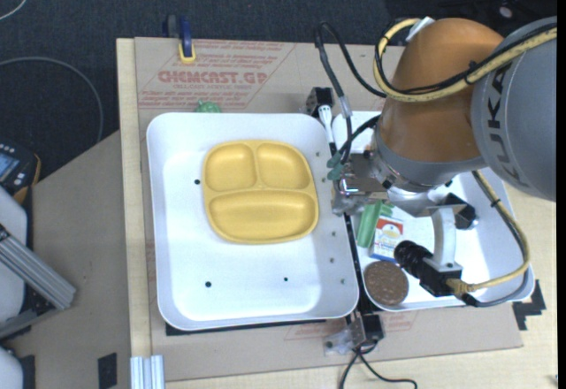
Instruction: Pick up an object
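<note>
My gripper (pixel 350 187) hangs low over the left edge of the right bin (pixel 495 228), under the big orange wrist band. Just below it a green cylinder-shaped object (pixel 367 222) lies tilted in the bin. Beside that is a small white card-like packet with red and blue print (pixel 387 239). A brown round disc (pixel 386 283) sits at the bin's front left corner. The arm hides much of the right bin.
The left bin (pixel 177 228) holds a yellow divided plate (pixel 261 191) in its upper middle. The two bins meet in a ridge right by the gripper. Cables run along the back of the bench, behind the bins.
</note>
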`<action>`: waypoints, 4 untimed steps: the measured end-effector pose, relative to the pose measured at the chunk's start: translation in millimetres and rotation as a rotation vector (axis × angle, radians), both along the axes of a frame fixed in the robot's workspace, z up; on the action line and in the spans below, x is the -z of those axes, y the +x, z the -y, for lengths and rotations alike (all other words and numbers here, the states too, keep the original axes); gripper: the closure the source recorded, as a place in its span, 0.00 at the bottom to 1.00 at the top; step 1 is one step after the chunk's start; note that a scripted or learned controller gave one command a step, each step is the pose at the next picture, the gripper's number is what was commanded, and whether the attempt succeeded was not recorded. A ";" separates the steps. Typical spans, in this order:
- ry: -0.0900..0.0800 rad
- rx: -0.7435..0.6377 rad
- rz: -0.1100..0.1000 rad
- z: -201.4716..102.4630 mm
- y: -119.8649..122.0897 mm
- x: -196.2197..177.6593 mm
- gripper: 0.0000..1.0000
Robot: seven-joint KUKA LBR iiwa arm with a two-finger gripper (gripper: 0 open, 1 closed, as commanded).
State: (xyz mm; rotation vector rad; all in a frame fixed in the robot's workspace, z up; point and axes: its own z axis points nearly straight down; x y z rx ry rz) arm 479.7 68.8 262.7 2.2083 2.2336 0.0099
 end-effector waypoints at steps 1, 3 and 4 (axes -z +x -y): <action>0.001 0.004 0.009 -43.5 0.8 -111.1 1.00; -0.005 0.018 -0.010 -31.4 -0.8 -23.2 1.00; -0.001 0.002 -0.003 -118.5 -1.2 -26.7 1.00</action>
